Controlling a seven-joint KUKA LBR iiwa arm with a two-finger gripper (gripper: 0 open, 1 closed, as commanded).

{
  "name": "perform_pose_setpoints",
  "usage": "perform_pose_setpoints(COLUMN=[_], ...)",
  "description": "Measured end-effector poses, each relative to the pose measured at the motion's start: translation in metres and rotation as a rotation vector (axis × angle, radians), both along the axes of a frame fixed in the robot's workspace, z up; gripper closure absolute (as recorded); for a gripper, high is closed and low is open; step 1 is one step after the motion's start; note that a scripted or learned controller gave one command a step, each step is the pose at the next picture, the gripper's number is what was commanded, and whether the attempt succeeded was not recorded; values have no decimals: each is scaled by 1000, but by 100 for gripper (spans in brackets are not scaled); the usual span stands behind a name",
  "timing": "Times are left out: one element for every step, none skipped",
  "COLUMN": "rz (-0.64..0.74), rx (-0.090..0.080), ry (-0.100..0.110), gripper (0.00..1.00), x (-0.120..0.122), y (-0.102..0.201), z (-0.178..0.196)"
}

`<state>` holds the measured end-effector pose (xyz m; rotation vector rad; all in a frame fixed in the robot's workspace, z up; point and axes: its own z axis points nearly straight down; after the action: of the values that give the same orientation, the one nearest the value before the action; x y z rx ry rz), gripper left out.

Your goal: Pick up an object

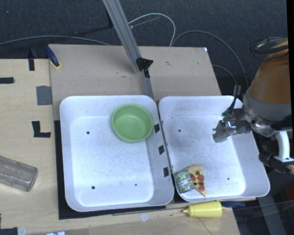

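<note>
- Green and round, one smooth bowl (132, 122) sat in the left bin (78, 157), near its far right corner.
- One crinkled packet (190, 180), printed with red and green pictures but no legible writing, lay in the right bin (214, 184) at its near left corner.
- One yellow bottle (205, 210) lay on the counter (85, 68) just beside that bin.
- The gripper (221, 133) hung over the right bin; whether it was clenched or released could not be told.

The right bin (248, 183) has open floor in its middle; only a small printed packet (190, 180) lies at its near-left corner. In the left bin (77, 192) a green bowl (132, 122) stands near the far-right corner, and the rest is free.
</note>
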<state>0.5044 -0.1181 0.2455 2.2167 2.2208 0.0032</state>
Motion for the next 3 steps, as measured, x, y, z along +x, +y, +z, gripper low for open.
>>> perform_pose_setpoints(rz=[3, 5, 5], rx=[3, 3, 2], ry=[7, 7, 9], gripper=[100, 100, 100], x=[-5, -14, -9], y=[50, 103, 156], z=[-13, -9, -22])
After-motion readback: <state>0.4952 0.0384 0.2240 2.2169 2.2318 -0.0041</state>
